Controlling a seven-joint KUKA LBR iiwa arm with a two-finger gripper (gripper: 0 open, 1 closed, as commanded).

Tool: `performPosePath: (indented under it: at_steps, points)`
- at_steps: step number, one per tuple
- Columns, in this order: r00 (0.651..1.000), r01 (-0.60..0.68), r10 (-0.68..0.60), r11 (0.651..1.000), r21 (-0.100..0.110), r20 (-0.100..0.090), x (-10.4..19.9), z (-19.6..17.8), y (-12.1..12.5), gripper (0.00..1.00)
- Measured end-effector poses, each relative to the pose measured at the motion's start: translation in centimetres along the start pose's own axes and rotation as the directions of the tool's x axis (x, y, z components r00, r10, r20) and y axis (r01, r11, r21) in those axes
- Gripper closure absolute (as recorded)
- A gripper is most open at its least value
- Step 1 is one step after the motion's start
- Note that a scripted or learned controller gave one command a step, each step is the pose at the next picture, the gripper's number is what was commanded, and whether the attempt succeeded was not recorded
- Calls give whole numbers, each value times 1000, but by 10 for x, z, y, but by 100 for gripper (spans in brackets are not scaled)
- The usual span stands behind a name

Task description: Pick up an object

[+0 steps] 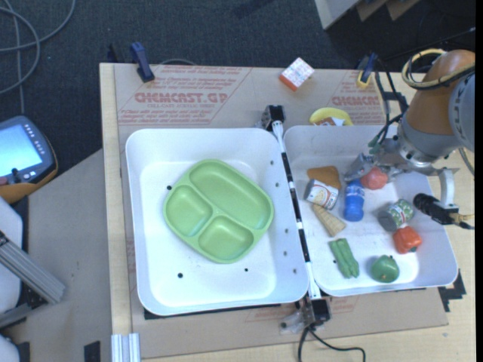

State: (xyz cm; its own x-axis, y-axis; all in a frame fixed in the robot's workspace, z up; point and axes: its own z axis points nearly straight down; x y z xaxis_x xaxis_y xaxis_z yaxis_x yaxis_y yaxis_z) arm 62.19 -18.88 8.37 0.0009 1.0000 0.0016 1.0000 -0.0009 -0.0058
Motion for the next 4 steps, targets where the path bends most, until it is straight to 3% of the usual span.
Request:
performPosePath:
  at_steps: [1, 2, 3, 4]
  points:
    - [1000, 1, -1, 1000, -10, 3, -1, -13, 4, 100]
    - [1000, 7, -7, 1000, -10, 2, 60, -1, 44, 100]
    - [1000, -3, 3, 1000, -11, 5, 13, -55, 16, 100]
    - [1000, 3, -3, 1000, -11, 4, 0, -49, 46, 100]
